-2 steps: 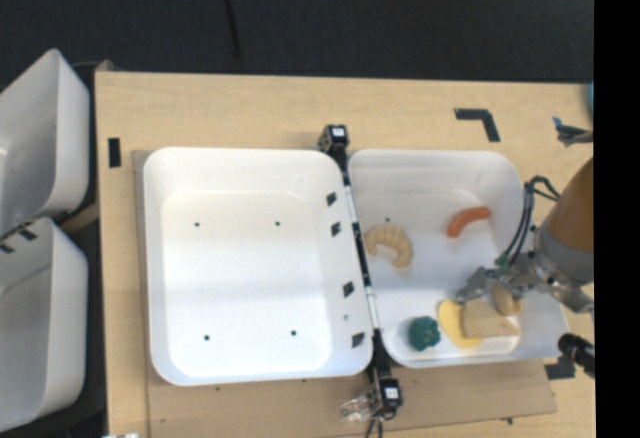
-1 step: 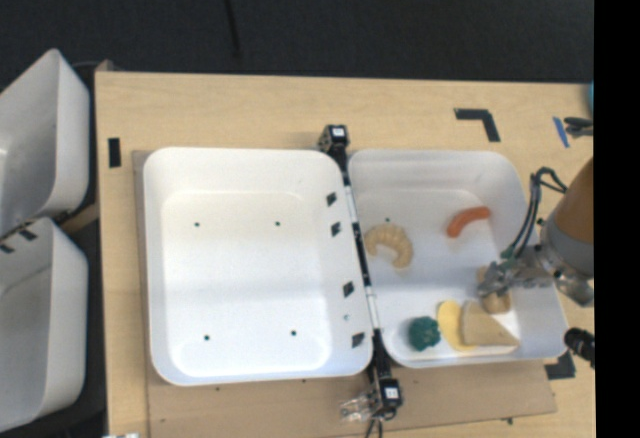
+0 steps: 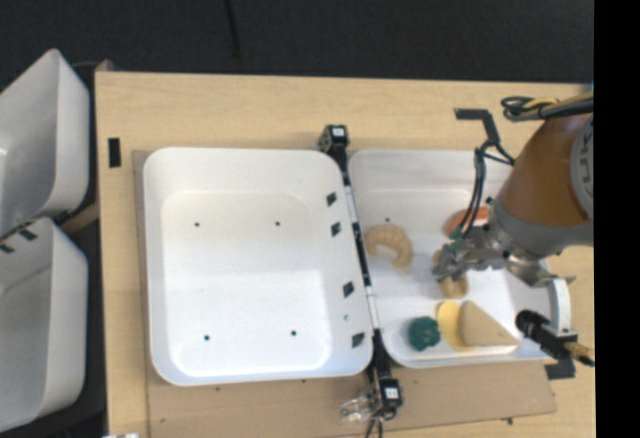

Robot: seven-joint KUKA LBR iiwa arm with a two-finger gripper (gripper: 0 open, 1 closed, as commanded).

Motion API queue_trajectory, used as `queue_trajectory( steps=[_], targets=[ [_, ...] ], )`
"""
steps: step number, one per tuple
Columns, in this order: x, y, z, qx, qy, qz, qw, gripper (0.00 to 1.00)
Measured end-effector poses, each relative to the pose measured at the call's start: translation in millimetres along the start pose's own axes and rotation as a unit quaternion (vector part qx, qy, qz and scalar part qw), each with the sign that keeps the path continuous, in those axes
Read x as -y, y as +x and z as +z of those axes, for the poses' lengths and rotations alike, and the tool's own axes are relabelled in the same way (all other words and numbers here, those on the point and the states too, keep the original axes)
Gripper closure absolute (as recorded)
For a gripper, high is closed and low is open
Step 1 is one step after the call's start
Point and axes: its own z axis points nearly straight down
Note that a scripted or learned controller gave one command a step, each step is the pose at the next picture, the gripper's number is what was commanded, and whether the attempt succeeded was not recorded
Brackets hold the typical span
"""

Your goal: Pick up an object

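The right bin holds a tan croissant-shaped piece near its middle. A dark green lump and a cream wedge lie by its front wall. An orange-red object is partly hidden behind the arm. My gripper is low inside this bin, right of the croissant piece and just above the cream wedge. A small tan bit shows right under the gripper; whether it is held is unclear.
The left bin sits beside the right one, with a black-clipped divider between them. The arm's orange band looms over the right bin's far right side. Black cables run along the arm. White containers stand off the bench at left.
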Motion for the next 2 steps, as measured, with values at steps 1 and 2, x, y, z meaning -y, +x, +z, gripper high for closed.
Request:
queue_trajectory(
  steps=[1,2],
  targets=[
    [-33.9,103.6,-58.9,-0.001,-0.002,-0.003,1.0,1.0],
    [-32.0,96.4,-65.9,0.0,0.001,0.001,1.0,1.0]
  ],
)
